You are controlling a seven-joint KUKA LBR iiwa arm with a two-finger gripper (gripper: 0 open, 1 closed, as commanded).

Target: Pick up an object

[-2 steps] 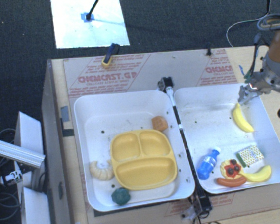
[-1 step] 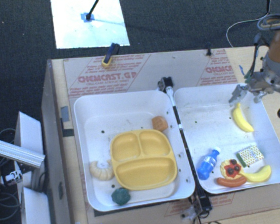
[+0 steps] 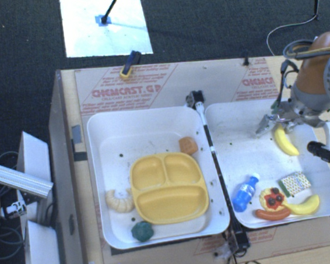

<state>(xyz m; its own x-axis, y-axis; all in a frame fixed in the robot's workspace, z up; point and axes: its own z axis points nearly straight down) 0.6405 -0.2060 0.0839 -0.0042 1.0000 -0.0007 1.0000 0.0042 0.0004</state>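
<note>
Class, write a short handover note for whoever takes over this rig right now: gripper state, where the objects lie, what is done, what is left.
Gripper: low in the right white bin, at the top end of a yellow plastic banana; grip unconfirmed.
Right bin also holds a blue bottle, a second banana, a red-and-yellow toy and a checkered packet.
Done: arm at banana.
Left: grasp and lift.
</note>
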